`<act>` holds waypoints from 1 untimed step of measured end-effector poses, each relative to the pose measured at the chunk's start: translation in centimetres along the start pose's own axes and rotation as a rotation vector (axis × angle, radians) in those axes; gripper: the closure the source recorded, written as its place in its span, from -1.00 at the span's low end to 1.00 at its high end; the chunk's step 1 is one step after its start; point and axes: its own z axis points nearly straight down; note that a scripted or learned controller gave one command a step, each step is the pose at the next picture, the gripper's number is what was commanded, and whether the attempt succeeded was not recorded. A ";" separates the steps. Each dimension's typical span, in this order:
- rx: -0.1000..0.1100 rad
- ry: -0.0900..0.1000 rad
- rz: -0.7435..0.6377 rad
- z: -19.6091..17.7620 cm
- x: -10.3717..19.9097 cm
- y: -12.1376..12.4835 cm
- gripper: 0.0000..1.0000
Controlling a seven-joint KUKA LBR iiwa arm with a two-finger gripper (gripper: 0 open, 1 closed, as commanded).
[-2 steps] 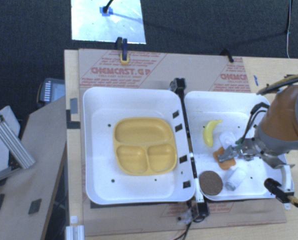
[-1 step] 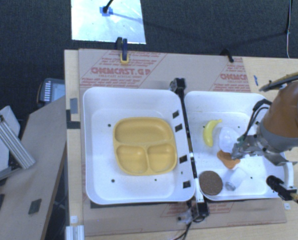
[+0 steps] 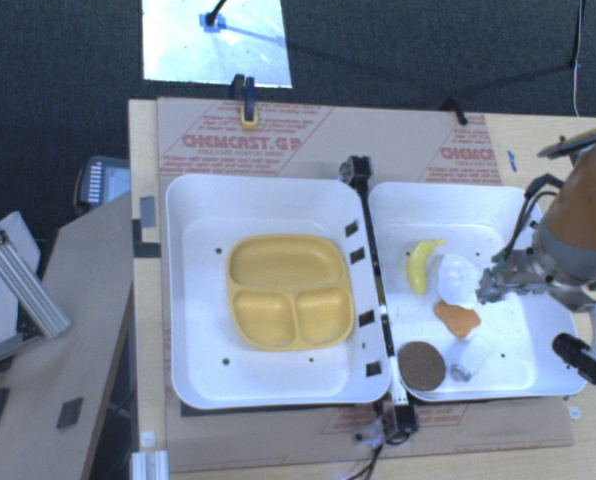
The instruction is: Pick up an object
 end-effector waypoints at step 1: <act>0.000 0.000 -0.001 -4.4 0.0 0.5 1.00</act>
